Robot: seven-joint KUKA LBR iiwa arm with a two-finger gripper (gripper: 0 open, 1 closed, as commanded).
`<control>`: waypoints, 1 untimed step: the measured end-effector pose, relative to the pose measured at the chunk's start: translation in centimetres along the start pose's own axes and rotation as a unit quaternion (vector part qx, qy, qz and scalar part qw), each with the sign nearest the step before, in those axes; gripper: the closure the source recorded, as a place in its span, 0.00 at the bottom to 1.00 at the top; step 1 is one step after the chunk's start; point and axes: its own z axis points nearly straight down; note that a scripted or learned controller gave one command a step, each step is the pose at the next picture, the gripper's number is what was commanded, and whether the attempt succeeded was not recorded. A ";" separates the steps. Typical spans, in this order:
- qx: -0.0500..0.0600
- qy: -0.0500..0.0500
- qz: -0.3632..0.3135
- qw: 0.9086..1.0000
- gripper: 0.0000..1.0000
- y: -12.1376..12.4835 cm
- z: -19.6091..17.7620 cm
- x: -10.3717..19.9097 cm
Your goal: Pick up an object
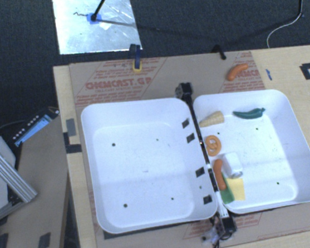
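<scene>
Camera view: two white bins sit side by side on a brown board point(116, 81) on the bench. The left bin point(143, 167) and the right bin point(274, 159) meet along a central seam. All objects available for picking lie in the right bin, most of them close to that seam. A pale cone-shaped piece point(211, 119) lies near the upper left corner of the right bin, with a green pepper point(249, 113) just to its right and apart from it. Below the cone lies an orange pretzel point(213, 144). Lower down, a white cylinder point(232, 164) lies beside an orange stick point(220, 173), and a yellow block point(237, 188) sits next to a green piece point(226, 194) at the seam. An orange sausage point(237, 72) lies on the board beyond the right bin. The state of the end effector cannot be told.
</scene>
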 end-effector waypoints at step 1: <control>-0.002 -0.001 -0.004 1.000 1.00 5.6 -1.9 0.1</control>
